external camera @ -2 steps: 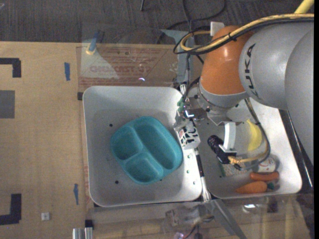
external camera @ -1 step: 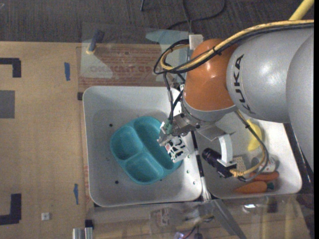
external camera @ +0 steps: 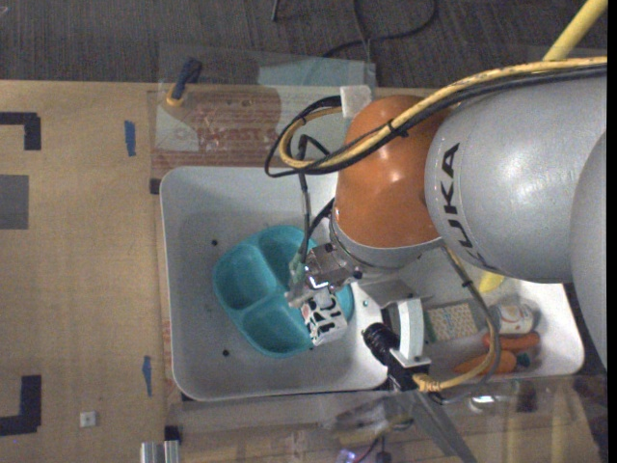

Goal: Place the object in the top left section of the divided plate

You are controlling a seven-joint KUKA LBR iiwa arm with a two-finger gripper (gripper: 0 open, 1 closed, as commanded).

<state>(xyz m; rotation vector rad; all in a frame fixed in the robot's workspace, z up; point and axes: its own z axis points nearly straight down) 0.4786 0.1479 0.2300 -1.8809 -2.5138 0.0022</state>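
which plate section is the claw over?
The claw hangs at the right edge of the teal plate, by the lower-right section. The two left sections lie open, clear of the arm.

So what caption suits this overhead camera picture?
Grey KUKA arm hovers its gripper over a teal divided plate in a white bin.

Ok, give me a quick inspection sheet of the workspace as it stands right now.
Surface: white bin on a tan bench; blue tape marks on the bench.
Job's things: teal divided plate lies in the bin; the object to place can't be made out.
Clutter: carrot, a yellow item and other small things to the plate's right, partly hidden by the arm.
Grippers: gripper hangs over the plate's right side; finger state not readable.
Cables: black and yellow cables loop along the arm; a black cable lies on the floor.
Surroundings: dark carpet beyond the bench.
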